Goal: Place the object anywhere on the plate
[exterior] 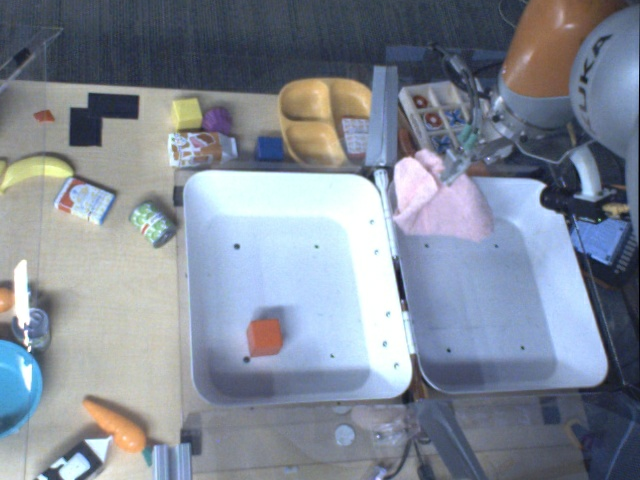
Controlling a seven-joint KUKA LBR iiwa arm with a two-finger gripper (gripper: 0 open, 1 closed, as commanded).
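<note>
Camera view, nearest first: a red block (265,337) sits low in the left bin (215,268). Farther back, the pink cloth (440,208), likely my object, lies bunched in the right bin's (580,298) upper-left corner, its long axis running upper left to lower right. My end effector (470,155) touches its upper-right edge; whether it is clamped I cannot tell. The yellow plate (320,118) lies farther left.

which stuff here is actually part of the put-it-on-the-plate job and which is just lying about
Job:
gripper, at the right bin's far left corner
pink cloth, draped beneath it, the likely object
blue plate, at the bench's left edge, likely target

Lying about:
orange block in the left bin
banana
carrot
green can
yellow divided dish
</note>
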